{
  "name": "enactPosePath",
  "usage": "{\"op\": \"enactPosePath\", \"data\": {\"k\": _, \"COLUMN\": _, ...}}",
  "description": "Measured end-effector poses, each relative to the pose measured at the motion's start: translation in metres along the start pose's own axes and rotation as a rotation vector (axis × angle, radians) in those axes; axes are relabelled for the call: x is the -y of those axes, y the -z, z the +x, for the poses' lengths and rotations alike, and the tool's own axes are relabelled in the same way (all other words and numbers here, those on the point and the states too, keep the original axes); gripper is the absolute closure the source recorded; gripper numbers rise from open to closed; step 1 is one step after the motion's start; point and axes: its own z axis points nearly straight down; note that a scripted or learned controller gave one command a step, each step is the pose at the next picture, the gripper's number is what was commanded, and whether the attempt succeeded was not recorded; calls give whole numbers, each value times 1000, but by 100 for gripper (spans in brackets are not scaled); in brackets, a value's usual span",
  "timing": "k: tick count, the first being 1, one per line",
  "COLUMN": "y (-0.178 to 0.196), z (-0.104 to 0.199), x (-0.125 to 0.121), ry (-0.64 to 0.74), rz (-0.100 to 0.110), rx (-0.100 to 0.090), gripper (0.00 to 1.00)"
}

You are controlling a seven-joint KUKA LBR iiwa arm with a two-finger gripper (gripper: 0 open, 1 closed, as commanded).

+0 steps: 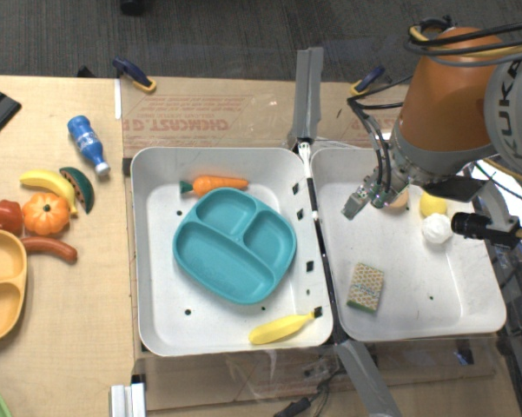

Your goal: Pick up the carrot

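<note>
The orange carrot (215,183) with a green top lies on its side near the back wall of the left bin (152,259), just behind the teal divided plate (234,244). My gripper (369,201) hangs low over the back left part of the right bin (469,307), well to the right of the carrot and across the divider between the bins. Nothing of the carrot is near it. A small peach-coloured object (400,201) sits right beside the gripper.
A yellow banana (282,328) lies at the left bin's front edge. The right bin holds a speckled tan block (366,286), a yellow piece (432,204) and a white ball (436,228). Toy food, a blue bottle (89,145) and an orange dish (0,285) sit on the left bench.
</note>
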Motion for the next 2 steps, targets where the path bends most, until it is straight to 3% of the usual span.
{"op": "enactPosePath", "data": {"k": 1, "y": -58, "z": -121, "x": 11, "ry": -106, "rz": 0, "rx": 1, "gripper": 100}}
{"op": "enactPosePath", "data": {"k": 2, "y": -45, "z": -7, "x": -35, "ry": 151, "rz": -2, "rx": 1, "gripper": 100}}
